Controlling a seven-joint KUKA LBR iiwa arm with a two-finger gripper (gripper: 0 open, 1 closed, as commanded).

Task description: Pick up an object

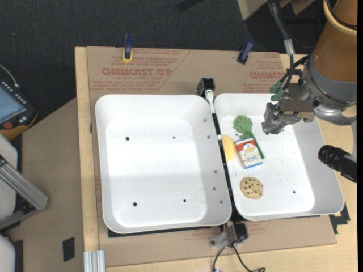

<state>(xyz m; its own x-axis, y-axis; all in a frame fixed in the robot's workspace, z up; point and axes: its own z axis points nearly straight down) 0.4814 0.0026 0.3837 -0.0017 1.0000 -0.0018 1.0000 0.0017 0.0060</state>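
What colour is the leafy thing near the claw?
Green; the leafy thing shows best in the camera view.

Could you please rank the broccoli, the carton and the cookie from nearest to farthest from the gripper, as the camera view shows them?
1. Broccoli: just left of the gripper, near the right bin's top.
2. Carton: below and left of it, mid-bin.
3. Cookie: farthest, toward the bin's lower edge.
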